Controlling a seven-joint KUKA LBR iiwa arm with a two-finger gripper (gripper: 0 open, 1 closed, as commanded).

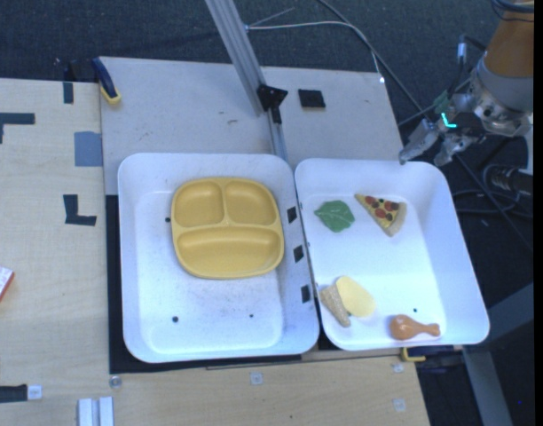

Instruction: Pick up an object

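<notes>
Nearest the camera in the right white bin (458,264), an orange toy drumstick (414,328) and a pale yellow toy taco (347,298) lie loose along its front edge, free for a top grasp. Farther back sit a green toy leaf (334,216) and a toy pizza slice (381,211). A yellow divided plate (227,227) fills the left white bin (147,318). My gripper (428,145) hangs beyond the right bin's far rim, holding nothing, fingers spread, ready to descend.
</notes>
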